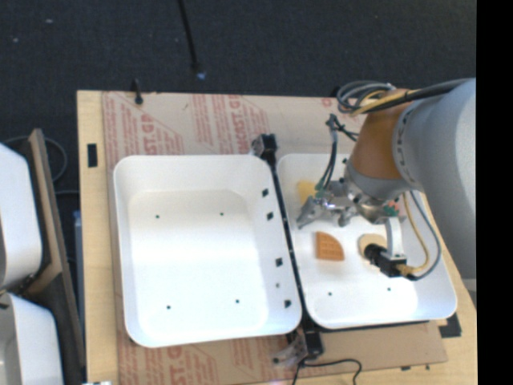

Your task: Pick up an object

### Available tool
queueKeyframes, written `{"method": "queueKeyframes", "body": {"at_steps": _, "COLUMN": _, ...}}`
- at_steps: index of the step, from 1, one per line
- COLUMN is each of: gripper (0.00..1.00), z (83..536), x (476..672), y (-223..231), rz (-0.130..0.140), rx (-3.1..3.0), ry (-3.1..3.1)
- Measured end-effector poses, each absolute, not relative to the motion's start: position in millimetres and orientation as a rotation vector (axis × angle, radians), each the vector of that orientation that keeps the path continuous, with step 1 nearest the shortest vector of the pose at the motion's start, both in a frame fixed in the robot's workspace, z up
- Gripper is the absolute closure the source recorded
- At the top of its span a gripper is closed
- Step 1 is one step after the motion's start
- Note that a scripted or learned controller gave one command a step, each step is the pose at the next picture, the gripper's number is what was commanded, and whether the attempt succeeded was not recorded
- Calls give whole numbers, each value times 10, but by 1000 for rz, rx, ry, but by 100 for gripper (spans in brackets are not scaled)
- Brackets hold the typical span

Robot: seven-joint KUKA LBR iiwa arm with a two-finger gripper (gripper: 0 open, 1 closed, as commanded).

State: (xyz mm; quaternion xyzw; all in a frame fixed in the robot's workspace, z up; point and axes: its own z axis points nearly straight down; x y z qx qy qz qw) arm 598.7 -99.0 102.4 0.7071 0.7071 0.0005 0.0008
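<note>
Two bins: shallow white plastic trays set side by side on a cardboard-covered bench [192,123], long sides touching along a dark divider strip [280,231].
Left bin [132,215]: its floor shows only small dark dots.
Right bin [433,295]: holds all the loose objects and the arm's working end.
Arm: grey KUKA arm [441,139] with an orange band [375,143] above the wrist, entering from the right and bent down over the upper half of the right bin.
Gripper: two-finger metal gripper [319,212] low over the bin floor, near the divider; nothing is visible between its fingers, and how far apart they stand cannot be told from this angle.
Task object: orange-brown, roughly triangular flat piece [328,246] lying on the right bin floor, just below the gripper and apart from it.
Orientation: its broad rounded edge faces the lower right and its narrower end faces the upper left; the long axis runs on that diagonal.
Neighbouring object 1: small yellow item [306,189] above the gripper, near the bin's upper left corner, partly hidden by the wrist.
Neighbouring object 2: pale round disc [369,243] just right of the orange-brown piece, partly overlapped by a black connector [383,260].
Obstructions: loose cables [421,231] hang from the wrist across the bin's right side; the wrist body covers the bin's upper middle.
</note>
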Motion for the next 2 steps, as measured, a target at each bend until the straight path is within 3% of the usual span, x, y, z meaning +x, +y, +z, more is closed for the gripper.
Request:
{"method": "queueKeyframes", "body": {"at_steps": 1, "gripper": 0, "z": 1006, "x": 5569, "y": -957, "rz": 0, "rx": 2223, "ry": 2221}}
{"method": "queueKeyframes", "body": {"at_steps": 2, "gripper": 0, "z": 1009, "x": 6035, "y": -1568, "rz": -1, "rx": 2224, "ry": 2216}}
